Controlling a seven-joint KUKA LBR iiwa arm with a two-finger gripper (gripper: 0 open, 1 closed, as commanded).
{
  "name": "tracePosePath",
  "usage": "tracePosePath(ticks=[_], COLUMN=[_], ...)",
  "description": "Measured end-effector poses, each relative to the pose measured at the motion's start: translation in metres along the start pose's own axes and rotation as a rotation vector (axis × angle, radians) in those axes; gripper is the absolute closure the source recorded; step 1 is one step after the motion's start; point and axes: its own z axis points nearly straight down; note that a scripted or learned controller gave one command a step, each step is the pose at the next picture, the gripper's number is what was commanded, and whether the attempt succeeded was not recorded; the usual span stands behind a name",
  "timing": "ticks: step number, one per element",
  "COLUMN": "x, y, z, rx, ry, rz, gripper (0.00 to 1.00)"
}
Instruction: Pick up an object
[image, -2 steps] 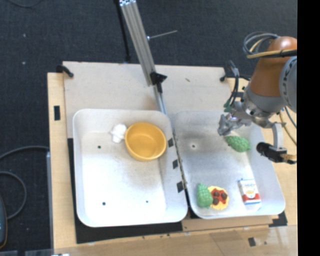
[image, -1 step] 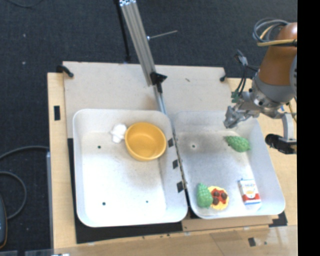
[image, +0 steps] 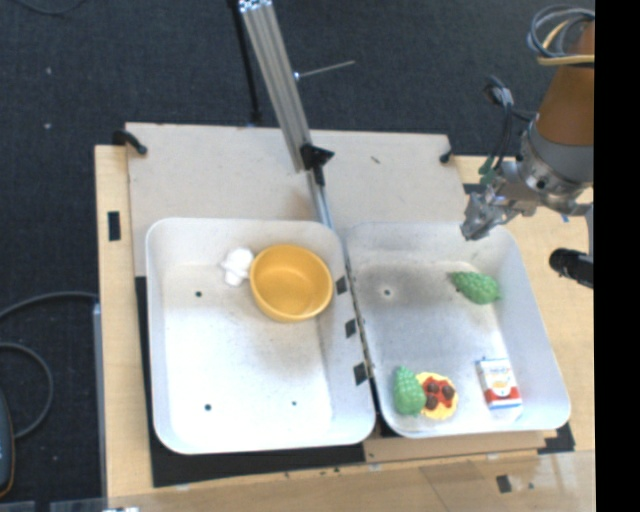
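Overhead, my gripper (image: 478, 222) hung at the far right corner of the right bin (image: 530, 300), fingers pointed down above the bin's back rim. Fingers: small and blurred from this height; I could not tell how far apart they stood. Nothing showed between them, so I logged no hold on anything.

Right bin contents, as noted:
- green lumpy toy (image: 475, 287), lying on the floor of the bin near my fingertips, toward the front from them, apart from them.
- small white and red carton (image: 499, 384), lying flat near the front right corner.
- second green toy (image: 406, 390), at the front left of the same bin, just beside a yellow piece with dark red spots (image: 437, 393); the two looked to be touching.

Left bin (image: 180, 350) contents:
- yellow bowl (image: 290, 282), upright, mouth up, near the back right of that bin.
- white lump (image: 237, 265), touching the bowl's left side.

My arm (image: 566, 110) came in from the right, orange band above the wrist. A grey metal bar (image: 283, 85) slanted down from the top of the view to the back edge where the two bins meet.
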Motion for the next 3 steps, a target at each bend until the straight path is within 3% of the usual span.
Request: tracePosePath(ticks=[2,3], x=[0.098,0.153], y=[0.033,0.032], z=[0.015,0.02], rx=[0.004,0.007], ry=[0.0,0.001], rz=[-0.001,-0.002], gripper=[1.0,1.0])
